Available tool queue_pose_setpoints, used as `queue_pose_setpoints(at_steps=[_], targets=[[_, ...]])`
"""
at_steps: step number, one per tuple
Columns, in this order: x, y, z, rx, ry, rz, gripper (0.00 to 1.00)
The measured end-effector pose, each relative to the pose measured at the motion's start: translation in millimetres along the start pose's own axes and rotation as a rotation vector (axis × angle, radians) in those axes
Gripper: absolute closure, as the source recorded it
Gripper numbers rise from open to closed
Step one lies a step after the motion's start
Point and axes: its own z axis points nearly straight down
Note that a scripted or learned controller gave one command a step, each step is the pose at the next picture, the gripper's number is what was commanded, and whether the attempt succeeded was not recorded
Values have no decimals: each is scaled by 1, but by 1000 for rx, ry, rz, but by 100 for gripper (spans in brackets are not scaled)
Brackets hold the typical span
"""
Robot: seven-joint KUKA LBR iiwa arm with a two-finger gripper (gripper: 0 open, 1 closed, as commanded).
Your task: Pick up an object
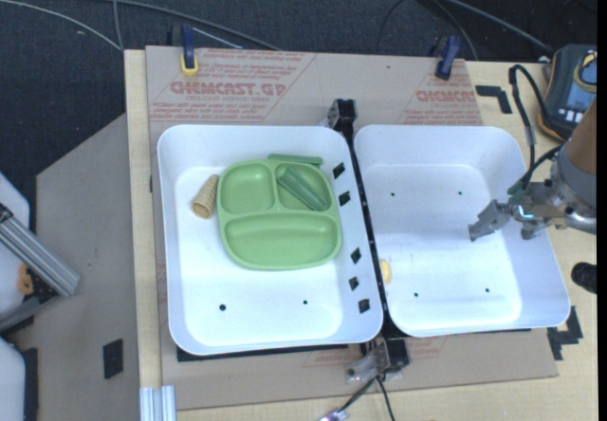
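Note:
A light green divided plate point(280, 217) lies in the left bin point(190, 277). A darker green flat piece point(303, 187) rests in the plate's upper right compartment. A tan cone point(204, 197) lies just left of the plate. A small yellow piece point(384, 270) sits at the left edge of the right bin point(455, 305), by the divider. My gripper point(505, 226) hovers over the right side of the right bin, open, with nothing between its fingers point(483, 227). It is far from all of these objects.
Black clips point(341, 113) hold the bins together along the middle divider. The bins rest on a cardboard sheet point(228, 87) with blue clamps point(188, 40) at its far edge. Cables run across the dark floor behind. A metal rail point(38, 258) lies at the left.

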Motion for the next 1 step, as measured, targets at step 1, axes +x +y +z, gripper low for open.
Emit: queue_pose_setpoints(at_steps=[1], targets=[[8,2,60,5,3,0,0]])
